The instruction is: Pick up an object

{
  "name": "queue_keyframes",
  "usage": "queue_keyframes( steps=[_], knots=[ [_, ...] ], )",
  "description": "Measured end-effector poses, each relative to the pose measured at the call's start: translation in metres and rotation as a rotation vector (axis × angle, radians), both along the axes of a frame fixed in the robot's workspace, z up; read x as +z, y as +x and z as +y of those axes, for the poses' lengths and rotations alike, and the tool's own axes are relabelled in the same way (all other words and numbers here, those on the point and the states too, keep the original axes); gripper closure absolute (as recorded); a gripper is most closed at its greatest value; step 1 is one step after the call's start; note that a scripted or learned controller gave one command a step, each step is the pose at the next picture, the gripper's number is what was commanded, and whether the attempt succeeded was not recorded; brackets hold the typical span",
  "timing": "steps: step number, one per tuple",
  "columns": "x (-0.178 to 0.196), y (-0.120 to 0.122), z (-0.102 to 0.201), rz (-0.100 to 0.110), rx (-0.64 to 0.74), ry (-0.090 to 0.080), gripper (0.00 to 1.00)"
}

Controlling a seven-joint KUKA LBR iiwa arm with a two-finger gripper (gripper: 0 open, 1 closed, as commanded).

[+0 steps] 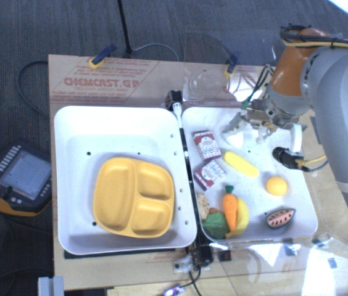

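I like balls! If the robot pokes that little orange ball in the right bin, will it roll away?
Probably. The ball looks round and smooth, so a nudge could send it rolling. It sits on bare, flat bin floor with nothing touching it, so little would stop it before the wall. Its smooth skin may also slip from the pincer.

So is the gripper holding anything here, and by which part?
Nothing is held: the gripper hangs open over the right bin, with no object between its fingers.
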State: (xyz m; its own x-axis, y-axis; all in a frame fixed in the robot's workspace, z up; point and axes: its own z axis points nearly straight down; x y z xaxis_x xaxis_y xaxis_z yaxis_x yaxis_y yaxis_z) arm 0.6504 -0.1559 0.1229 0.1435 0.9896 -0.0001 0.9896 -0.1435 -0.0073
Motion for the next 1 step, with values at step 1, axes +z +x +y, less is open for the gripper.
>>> queue_keyframes(
  steps=[1],
  knots=[
    [-0.0304,-0.0622,0.0469,-0.026,0.018,-0.006,0.0]
  ],
)
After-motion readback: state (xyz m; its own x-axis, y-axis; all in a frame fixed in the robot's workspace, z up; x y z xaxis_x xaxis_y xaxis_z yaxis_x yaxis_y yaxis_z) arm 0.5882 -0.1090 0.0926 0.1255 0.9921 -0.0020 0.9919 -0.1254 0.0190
